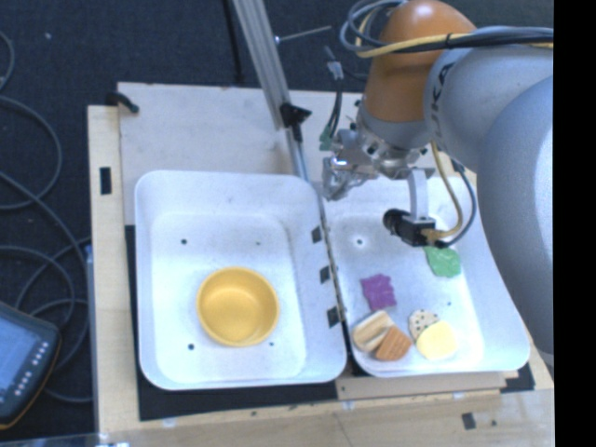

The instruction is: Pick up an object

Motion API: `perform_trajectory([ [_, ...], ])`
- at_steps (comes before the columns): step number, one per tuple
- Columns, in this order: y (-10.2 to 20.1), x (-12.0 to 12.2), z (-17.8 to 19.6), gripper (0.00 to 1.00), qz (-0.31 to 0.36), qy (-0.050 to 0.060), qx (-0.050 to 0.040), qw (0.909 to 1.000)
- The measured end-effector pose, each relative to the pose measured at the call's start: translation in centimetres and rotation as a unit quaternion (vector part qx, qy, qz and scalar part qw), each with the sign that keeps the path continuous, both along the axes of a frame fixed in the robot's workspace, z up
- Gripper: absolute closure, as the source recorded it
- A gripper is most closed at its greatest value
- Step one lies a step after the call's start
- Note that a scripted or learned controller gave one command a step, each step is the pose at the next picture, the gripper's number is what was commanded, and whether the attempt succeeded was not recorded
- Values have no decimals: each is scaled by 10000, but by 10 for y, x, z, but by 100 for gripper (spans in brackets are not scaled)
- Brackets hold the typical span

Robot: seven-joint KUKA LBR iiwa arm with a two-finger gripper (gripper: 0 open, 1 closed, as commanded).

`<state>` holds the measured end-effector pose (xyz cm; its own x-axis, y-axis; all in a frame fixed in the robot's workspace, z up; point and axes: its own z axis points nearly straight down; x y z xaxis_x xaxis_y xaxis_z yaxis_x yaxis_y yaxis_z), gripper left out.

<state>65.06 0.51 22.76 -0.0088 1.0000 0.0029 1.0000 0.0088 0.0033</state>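
Hanging over the right bin [484, 277] near its back edge, the gripper [337, 182] is held clear of the objects clustered at the front edge, purple block [378, 291] included; how its tool stands cannot be told.

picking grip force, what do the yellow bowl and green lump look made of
Yellow bowl: likely hard plastic, smooth matte, even colour and a clean round rim. Green lump: possibly soft foam or rubbery plastic, dull, irregular outline; too small to be sure.
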Motion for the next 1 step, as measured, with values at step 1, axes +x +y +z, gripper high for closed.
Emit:
perform_trajectory([
  [1, 48, -2, -4, 100, -7, 19, -6, 10000],
])
